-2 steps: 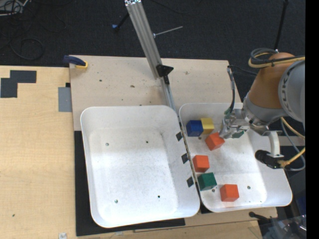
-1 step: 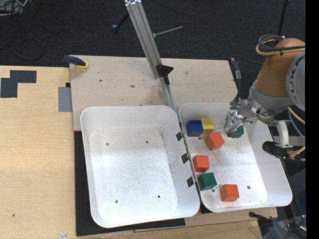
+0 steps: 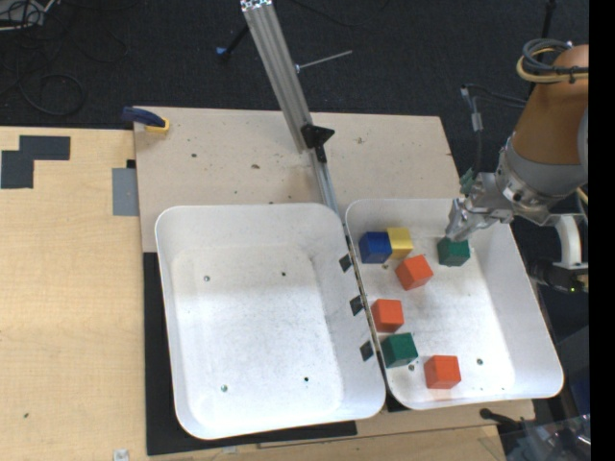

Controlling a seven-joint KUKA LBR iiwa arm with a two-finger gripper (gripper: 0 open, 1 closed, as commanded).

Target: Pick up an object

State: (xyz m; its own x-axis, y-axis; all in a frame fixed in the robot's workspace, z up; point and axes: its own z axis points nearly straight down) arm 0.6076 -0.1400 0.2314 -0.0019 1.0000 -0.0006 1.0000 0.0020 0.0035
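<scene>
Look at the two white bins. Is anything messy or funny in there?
Nothing looks spilled or broken. The small cubes all lie scattered in the right white bin: blue cube touching yellow cube, three orange, two green. The gripper sits right over the upper green cube.

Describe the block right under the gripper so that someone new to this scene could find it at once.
Start at the right bin, which holds all the blocks. Go to its far end, where the gripper comes down. Right below it sits a green block. The other green block lies by the divider at the near end, and the blocks around are orange, blue and yellow.
</scene>
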